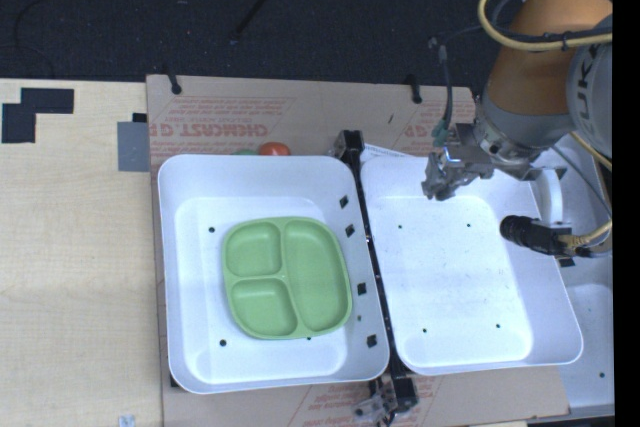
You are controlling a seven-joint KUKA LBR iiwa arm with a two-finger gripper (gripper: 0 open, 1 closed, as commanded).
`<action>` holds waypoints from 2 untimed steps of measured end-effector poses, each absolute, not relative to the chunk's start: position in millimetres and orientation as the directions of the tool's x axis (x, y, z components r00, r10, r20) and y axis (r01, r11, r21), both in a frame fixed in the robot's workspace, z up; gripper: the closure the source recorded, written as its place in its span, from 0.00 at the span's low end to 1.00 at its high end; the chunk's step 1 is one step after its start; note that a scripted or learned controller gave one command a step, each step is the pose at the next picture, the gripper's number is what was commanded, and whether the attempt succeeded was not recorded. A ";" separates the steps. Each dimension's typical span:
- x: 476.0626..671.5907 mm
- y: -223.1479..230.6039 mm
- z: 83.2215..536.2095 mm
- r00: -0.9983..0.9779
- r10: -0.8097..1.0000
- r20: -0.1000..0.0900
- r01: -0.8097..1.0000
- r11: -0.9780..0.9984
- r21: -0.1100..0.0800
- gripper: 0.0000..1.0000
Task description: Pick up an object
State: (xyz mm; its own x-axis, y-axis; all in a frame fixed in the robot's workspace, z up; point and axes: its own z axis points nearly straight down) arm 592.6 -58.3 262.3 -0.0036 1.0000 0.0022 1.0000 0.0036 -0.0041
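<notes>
A light green divided plate (286, 277) with three compartments lies flat in the left white bin (190, 215). My gripper (442, 183) hangs over the far edge of the right white bin (540, 335), well to the right of the plate. Nothing shows between its fingers. A small red and green object (272, 150) peeks out just behind the left bin's far rim.
A black divider with clips (362, 255) runs between the two bins. Both bins rest on a cardboard sheet (290, 120). A black cylindrical part (532, 234) sticks out at the right bin's right rim. Wooden bench top (70, 265) lies to the left.
</notes>
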 end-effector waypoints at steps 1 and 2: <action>585.0 -1.5 264.6 -0.005 1.000 0.002 1.000 0.005 -0.004 1.00; 584.7 45.5 261.2 -0.004 1.000 0.001 1.000 0.004 -0.004 1.00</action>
State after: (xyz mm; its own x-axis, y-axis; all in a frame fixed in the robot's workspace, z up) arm 584.7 45.5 261.2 -0.0042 1.0000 0.0015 1.0000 0.0042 -0.0045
